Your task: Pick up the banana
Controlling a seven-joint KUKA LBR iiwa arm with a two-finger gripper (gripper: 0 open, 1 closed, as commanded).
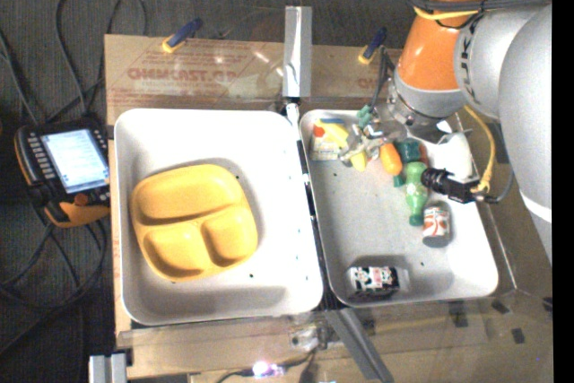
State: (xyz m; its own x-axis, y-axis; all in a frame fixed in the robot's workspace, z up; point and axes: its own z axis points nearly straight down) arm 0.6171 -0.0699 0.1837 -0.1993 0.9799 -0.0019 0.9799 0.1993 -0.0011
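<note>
Hovering low, the fingers [363, 139] touch the banana [358, 159] in the right bin [466, 278].

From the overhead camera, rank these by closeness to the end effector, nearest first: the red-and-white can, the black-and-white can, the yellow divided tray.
The end effector sits at the far edge of the right bin.
1. Red-and-white can, right bin, toward its right side.
2. Black-and-white can, right bin, near edge.
3. Yellow divided tray, in the left bin.

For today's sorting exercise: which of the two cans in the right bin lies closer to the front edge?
The black and white can, lying near the front edge; the red and white can sits farther back, beside the green bottle.
</note>
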